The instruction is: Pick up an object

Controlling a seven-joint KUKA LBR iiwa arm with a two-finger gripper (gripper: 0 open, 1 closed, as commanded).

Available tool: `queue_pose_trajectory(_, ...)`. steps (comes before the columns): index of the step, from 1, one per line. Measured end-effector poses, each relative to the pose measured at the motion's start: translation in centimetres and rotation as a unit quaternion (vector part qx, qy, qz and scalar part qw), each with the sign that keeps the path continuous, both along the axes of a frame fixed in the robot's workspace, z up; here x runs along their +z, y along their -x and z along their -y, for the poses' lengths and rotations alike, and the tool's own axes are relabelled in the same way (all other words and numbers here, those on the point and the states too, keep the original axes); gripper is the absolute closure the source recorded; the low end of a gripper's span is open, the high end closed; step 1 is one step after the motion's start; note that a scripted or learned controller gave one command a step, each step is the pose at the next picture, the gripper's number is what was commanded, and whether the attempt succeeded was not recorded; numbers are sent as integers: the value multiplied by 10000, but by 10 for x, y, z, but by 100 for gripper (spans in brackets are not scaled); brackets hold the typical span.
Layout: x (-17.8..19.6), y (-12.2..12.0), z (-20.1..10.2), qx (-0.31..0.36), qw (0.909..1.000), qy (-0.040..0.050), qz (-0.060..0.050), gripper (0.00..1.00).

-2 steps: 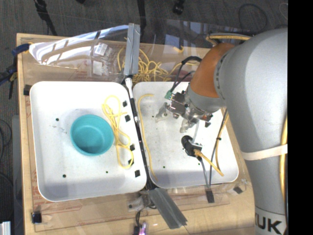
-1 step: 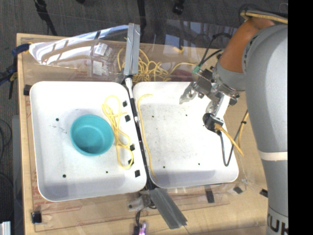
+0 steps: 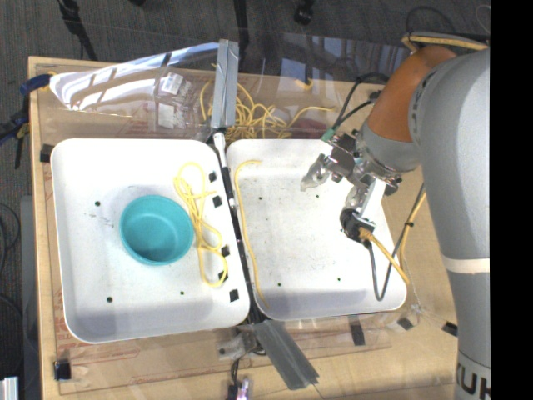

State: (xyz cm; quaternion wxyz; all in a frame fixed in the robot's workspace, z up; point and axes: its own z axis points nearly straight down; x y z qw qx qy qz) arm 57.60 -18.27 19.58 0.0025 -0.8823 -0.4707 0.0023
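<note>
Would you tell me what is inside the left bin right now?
The left bin holds a teal bowl and a looped yellow cord. The bin floor under the bowl is covered.

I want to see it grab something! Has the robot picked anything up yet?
Not yet, as far as this view shows. The gripper hangs over the right bin, with nothing seen between its fingers. The teal bowl sits in the left bin beside a yellow cord. The pickup itself is left to do.
</note>
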Motion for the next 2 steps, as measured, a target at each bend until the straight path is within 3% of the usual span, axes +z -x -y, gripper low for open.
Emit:
queue_pose_trajectory(1, 40, 24, 20, 639, 9980, 5, 22, 0)
queue_pose_trajectory(2, 73, 23, 15, 2022, 9793, 6, 30, 0)
